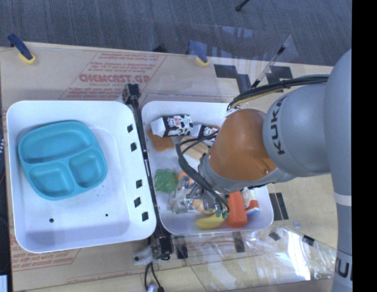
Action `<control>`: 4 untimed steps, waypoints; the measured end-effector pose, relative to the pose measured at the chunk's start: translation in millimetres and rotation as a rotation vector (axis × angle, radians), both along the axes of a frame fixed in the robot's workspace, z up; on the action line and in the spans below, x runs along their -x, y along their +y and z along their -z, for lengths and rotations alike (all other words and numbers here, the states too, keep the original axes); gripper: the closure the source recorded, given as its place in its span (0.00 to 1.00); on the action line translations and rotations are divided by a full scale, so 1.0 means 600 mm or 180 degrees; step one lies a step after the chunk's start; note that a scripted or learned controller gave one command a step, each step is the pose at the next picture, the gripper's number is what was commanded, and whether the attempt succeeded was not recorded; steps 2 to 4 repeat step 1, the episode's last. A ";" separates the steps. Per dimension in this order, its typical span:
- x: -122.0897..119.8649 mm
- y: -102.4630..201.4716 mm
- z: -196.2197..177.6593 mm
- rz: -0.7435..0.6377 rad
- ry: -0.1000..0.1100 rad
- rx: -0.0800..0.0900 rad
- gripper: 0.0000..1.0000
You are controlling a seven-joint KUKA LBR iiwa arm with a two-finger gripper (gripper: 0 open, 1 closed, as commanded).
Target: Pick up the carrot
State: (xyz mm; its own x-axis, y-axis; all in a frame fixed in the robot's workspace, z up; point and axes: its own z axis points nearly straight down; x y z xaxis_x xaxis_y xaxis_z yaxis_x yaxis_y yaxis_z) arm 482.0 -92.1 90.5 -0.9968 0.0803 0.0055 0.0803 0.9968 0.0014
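Grey arm [298,132] overhangs right bin [167,221] (carrot [236,208] beside banana [210,222]).

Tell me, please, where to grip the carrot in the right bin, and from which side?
Grip the carrot across its middle, coming from above. It lies lengthwise near the bin's front wall, with the banana touching its left, so closing across its narrow width looks safest.
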 end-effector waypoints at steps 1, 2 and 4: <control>-0.039 0.124 -0.176 0.0328 -0.0054 -0.0003 1.00; -0.039 0.124 -0.176 0.0328 -0.0054 -0.0003 1.00; -0.039 0.124 -0.176 0.0328 -0.0054 -0.0003 1.00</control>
